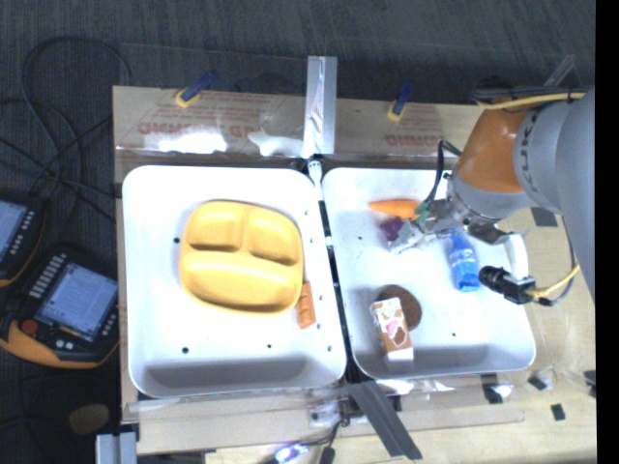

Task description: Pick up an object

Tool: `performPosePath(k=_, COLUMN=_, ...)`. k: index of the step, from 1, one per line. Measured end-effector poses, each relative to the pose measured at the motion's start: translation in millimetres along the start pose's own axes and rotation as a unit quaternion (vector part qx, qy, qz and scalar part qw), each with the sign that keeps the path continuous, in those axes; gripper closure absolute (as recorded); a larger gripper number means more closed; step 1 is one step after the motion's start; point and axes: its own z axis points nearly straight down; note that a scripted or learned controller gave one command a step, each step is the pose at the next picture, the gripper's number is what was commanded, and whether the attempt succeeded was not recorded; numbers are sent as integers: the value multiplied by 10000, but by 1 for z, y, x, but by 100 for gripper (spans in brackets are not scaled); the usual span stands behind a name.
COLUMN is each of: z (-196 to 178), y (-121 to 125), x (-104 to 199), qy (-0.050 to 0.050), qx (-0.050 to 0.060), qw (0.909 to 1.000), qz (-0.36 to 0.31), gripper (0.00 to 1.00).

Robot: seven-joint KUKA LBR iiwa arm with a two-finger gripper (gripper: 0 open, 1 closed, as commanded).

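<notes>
My gripper (pixel 414 228) reaches into the right bin (pixel 503 341) from the right, low over its upper middle. It is right beside a small purple object (pixel 391 227) and just below an orange carrot (pixel 392 207). A blue bottle (pixel 463 262) lies just right of the gripper. Toward the bin's front, a small pink-and-white carton (pixel 391 327) stands next to a brown round disc (pixel 403 304). I cannot tell whether anything is held.
The left bin (pixel 155 336) holds a yellow divided plate (pixel 241 255) and a small orange piece (pixel 307 306) against its right wall. The grey arm with its orange band (pixel 488 153) and a black cable (pixel 508 283) cover the right bin's right side.
</notes>
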Motion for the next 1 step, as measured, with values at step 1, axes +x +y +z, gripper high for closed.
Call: performPosePath(k=1, z=-85, y=69, x=110, qy=17, qx=56, qw=10000, qz=61, gripper=100)
